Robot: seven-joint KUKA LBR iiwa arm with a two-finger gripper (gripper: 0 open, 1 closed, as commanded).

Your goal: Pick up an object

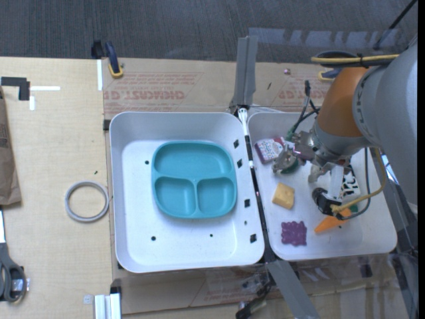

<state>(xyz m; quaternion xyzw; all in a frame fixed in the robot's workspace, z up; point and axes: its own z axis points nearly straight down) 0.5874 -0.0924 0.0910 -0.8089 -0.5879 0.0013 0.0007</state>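
Observation:
My gripper (289, 159) is low over the upper left part of the right bin (372, 244), reaching in from the right. Just left of it lies a purple and white packet (267, 149). A small greenish thing (290, 167) sits right at the gripper's tip; whether it is held cannot be told. A yellow block (284, 195) lies below the gripper, with a purple lumpy piece (293, 232) nearer the front. An orange wedge (328, 224) and a black and white patterned item (349, 185) lie to the right, partly under the arm.
The left bin (129, 238) holds a teal divided plate (195, 179). A ring of tape (86, 200) lies on the bench to the left, and scissors (9, 282) at the bottom left corner. A grey post (245, 72) stands behind the divide between the bins.

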